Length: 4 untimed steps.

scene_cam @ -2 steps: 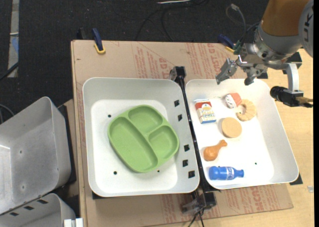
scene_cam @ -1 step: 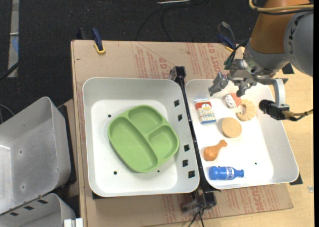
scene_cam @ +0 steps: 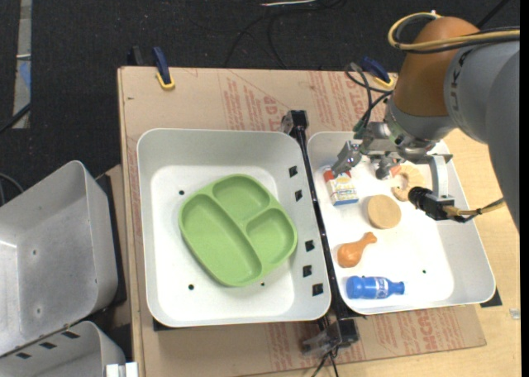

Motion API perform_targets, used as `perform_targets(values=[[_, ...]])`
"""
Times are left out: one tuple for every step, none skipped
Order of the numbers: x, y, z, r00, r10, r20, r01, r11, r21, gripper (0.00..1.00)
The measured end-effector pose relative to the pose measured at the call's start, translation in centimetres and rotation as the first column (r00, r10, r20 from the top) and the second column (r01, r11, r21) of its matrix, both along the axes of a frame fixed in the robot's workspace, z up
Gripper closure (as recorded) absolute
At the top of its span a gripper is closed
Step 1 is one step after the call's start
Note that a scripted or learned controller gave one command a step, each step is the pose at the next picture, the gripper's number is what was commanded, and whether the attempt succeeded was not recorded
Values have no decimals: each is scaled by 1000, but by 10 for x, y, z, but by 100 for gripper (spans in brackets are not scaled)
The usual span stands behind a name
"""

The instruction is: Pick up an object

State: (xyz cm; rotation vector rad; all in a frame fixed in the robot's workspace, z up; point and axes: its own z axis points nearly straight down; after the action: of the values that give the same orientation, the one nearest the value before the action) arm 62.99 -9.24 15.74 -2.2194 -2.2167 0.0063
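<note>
My gripper (scene_cam: 364, 165) hangs over the back of the right bin (scene_cam: 463, 276), fingers spread open with nothing between them. Just below its left finger lies a small white carton with a red top (scene_cam: 341, 190). A tan round disc (scene_cam: 383, 212) lies in front of the gripper. Nearer the front are an orange drumstick toy (scene_cam: 355, 249) and a blue bottle (scene_cam: 374, 287) on its side. A small pale piece (scene_cam: 402, 191) shows to the right of the disc, partly hidden by the wrist.
The left bin (scene_cam: 161, 284) holds a green divided plate (scene_cam: 238, 228). A black divider with clips (scene_cam: 312, 226) runs between the bins. The grey arm with its orange band (scene_cam: 434, 69) comes in from the upper right. A black cable fitting (scene_cam: 430, 202) trails off the wrist.
</note>
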Motion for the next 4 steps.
perform_targets(values=[[-3, 0, -44, 1000, 0, 2, 0, 1000, 0, 0], [-1, 0, -30, 1000, -1, 8, 1, 1000, -1, 100], [-3, -1, 13, 1000, -1, 9, 1, 1000, -1, 100], [-3, 0, 77, 1000, 4, 14, -4, 1000, -2, 100]])
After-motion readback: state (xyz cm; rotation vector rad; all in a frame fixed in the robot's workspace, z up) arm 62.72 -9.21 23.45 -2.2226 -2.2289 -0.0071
